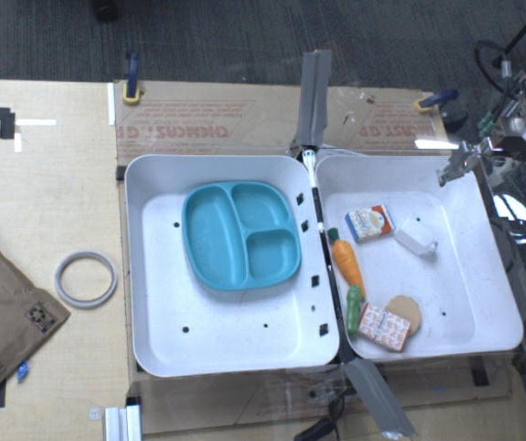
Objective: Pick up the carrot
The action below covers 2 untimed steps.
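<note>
The pale wooden counter (42, 182) carries two shallow white bins side by side, the left bin (153, 338) and the right bin (484, 274), touching along their inner edges. Left of them lie a tape ring (85, 277) and, near the left edge, a brown cardboard box (1, 324).

Light was bright, even, from overhead. White bins (143, 274) ran near blown-out w/ soft shadows along inner walls. Glare streaks showed at right edge on shiny metal. Focus was fairly sharp; far carpet stayed dim.
</note>
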Available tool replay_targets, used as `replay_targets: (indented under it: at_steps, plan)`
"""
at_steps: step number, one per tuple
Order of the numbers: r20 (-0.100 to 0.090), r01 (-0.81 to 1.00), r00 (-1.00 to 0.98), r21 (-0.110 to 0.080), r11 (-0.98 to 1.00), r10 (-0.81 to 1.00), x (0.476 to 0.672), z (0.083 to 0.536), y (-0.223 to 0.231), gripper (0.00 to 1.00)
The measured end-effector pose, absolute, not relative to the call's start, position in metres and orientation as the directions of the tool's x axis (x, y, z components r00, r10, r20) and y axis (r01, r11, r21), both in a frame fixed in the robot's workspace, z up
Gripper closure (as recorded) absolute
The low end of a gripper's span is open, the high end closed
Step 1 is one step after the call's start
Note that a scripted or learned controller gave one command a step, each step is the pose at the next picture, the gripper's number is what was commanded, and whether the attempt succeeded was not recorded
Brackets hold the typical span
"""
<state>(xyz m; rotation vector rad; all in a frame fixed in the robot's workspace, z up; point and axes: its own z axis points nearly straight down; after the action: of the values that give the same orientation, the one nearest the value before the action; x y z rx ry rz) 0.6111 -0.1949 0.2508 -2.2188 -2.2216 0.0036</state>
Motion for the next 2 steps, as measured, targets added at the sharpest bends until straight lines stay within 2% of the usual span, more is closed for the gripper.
replay_targets:
  at_steps: [1, 2]
  plan:
    - [0.0, 0.993, -0.115, -0.003, 0.115, 0.993, 0.553, 0.188, -0.138, 0.0]
    - [0.001, 0.978, -0.209, -0.004, 0.209, 0.978, 0.535, 0.19, -0.064, 0.0]
